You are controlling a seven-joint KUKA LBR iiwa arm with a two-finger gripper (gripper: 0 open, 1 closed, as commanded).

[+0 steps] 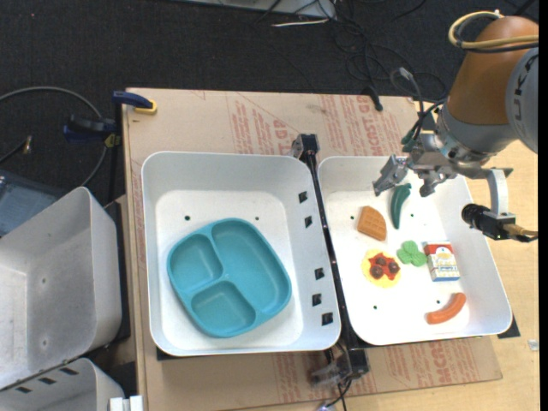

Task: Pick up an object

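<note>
My gripper [406,181] hangs over the back part of the right bin [347,178], its two grey fingers spread open. A dark green pepper-shaped piece [400,205] lies just below and between the fingertips; I see no finger pressing on it. In front of it lie a tan wedge [372,223], a yellow disc with red berries [382,268], a small green leafy piece [411,253], a little red and white box [442,262] and an orange sausage [445,308].
The left bin [163,178] holds a teal divided plate [227,276]. A black divider with clips [318,229] runs between the bins. A grey tub [51,272] stands off the bench at the left. Cables lie behind the bench.
</note>
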